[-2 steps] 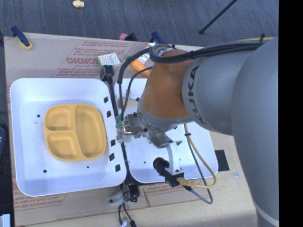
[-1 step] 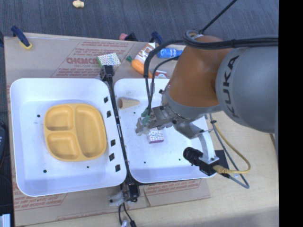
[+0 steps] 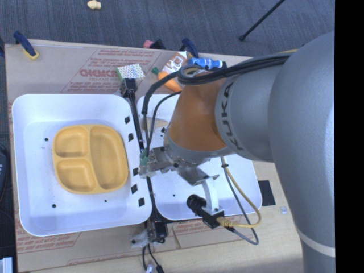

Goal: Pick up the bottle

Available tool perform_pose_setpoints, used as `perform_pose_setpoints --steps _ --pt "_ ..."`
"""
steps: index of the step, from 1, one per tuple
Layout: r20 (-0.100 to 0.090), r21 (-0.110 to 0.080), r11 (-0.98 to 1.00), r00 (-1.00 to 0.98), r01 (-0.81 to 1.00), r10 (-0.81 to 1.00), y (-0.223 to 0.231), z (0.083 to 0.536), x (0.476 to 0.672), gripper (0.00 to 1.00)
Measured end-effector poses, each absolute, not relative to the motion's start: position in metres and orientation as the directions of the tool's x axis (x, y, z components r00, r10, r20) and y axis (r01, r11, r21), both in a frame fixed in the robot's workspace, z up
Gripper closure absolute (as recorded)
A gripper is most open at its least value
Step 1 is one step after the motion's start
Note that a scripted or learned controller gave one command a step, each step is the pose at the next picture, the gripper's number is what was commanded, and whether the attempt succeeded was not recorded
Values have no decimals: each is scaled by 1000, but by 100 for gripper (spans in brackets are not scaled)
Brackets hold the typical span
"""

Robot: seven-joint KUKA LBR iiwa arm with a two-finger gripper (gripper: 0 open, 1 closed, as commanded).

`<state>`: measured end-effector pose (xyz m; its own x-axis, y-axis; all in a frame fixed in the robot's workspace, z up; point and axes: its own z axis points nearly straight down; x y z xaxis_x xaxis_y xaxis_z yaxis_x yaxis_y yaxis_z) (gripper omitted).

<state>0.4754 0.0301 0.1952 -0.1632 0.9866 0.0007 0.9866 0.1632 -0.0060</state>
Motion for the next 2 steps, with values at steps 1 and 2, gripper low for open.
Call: perform_pose_setpoints --steps 1,2 --pt "-1 0 437 -437 899 899 6 260 477 100" --pt "3 -4 598 -598 801 801 48 191 476 100"
